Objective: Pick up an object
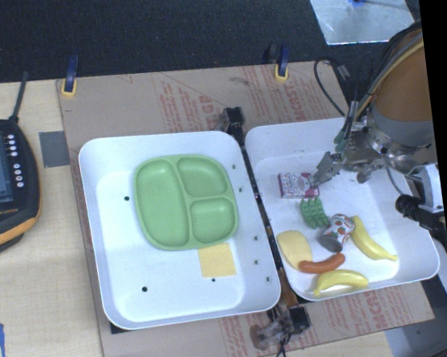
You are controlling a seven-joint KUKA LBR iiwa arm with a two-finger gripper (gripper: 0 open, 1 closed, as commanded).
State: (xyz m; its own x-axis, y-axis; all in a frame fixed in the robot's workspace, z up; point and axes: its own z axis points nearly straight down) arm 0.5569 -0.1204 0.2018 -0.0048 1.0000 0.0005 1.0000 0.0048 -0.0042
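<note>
Your gripper [320, 171] hangs low over the far part of the right bin [413, 270], its dark fingers spread apart with nothing between them, tips just beside the small pink-and-white packet [291, 184]. That packet is the nearest candidate for the pick, judging by where the tips sit. It looks like a flat printed wrapper or card: light, thin, probably a bit slick, and lying flush on the bin floor, so you will likely find little edge to bite. If you go for it, pinch across its short sides and expect it to slide.

Just nearer the camera lies a green studded block [314, 213], rigid plastic with bumps, which I judge an easier grip across its 2 long flanks. Beyond that sit a pale yellow rounded piece [293, 246], a red-orange sausage [322, 264], 2 yellow bananas, one [373, 240] slanting toward the right wall and one [340, 280] along the near wall, and a grey, white and red lump [337, 231] touching the first banana. These look like smooth moulded toy food, light and curved, likely to roll or squirt out unless you close on the middle.

The left bin [116, 292] holds a matte green 3-compartment plate [184, 200] and a flat yellow square [217, 260], thin like a slice, just beside the plate's near edge
</note>
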